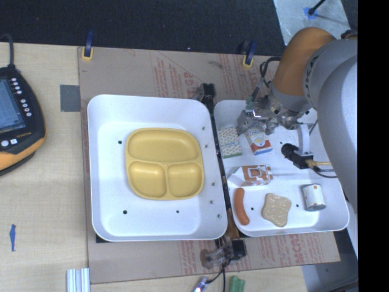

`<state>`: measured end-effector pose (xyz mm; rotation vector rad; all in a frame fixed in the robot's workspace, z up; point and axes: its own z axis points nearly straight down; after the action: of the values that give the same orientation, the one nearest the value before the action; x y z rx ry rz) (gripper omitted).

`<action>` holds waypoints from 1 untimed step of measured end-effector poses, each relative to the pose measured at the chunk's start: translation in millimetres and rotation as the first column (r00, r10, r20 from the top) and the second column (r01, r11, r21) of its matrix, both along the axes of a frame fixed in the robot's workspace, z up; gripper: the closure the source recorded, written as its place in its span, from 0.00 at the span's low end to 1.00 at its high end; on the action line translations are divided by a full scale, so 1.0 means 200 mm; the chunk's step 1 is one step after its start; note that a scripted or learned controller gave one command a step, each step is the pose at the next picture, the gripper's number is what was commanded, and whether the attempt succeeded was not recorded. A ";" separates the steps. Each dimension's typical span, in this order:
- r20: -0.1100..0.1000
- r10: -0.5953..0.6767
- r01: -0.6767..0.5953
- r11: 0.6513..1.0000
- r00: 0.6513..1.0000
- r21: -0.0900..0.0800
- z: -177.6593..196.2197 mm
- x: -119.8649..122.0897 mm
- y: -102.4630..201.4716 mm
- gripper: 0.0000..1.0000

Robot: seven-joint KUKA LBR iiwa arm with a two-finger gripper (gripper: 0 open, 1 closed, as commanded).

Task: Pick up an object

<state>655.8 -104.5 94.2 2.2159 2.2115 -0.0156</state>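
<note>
My gripper point(256, 121) hangs over the far part of the right bin point(328, 224), just above a small white carton with red and blue print point(261, 144). Left of the carton lies a green-dotted packet point(229, 141). Nearer the front lie an orange-and-white wrapped snack point(257, 174), a reddish sausage point(241, 205), a slice of toast point(276, 209) and a small silver can point(312, 196). Nothing shows between the gripper and the carton.
The left bin point(106, 163) holds a yellow three-compartment plate point(164, 163). An orange-edged teach pendant point(18, 117) lies on the bench at far left. The grey arm point(334, 96) covers the right bin's far right corner.
</note>
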 end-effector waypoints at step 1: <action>-0.001 0.003 -0.003 1.000 1.000 0.015 0.03 0.00 -0.14 0.00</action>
<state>656.4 -132.7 99.4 2.2203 2.2228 -0.0005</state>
